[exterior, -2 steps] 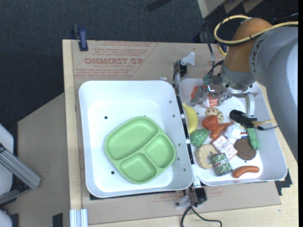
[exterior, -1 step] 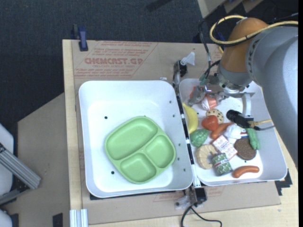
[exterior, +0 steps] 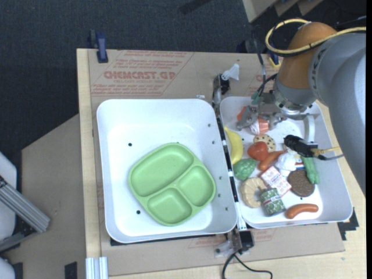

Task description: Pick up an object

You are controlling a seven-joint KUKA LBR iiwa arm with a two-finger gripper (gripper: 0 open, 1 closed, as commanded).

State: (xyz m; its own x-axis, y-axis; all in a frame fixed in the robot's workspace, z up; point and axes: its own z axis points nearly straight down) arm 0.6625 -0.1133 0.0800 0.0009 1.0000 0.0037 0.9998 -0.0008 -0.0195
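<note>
At the near edge of the right bin [exterior: 337, 211] lay a sausage [exterior: 301, 210] with a small green-labelled packet [exterior: 271, 201] and a tan cracker [exterior: 252, 190] beside it — toy food heaped loosely, presumably so any piece might serve as the object to pick up. Further in were a brown patty [exterior: 300, 183], a green leafy piece [exterior: 244, 168], a tomato [exterior: 258, 150] and a banana [exterior: 235, 144] lying against the bin's left wall. The left bin [exterior: 116, 127] carried a green divided plate [exterior: 170, 183] near its middle, well apart from the pile. Toward the far corner of the right bin the gripper [exterior: 260, 120] hung low over the heap, near a red-and-white item; whether it was open or had hold of anything I could not tell.
</note>
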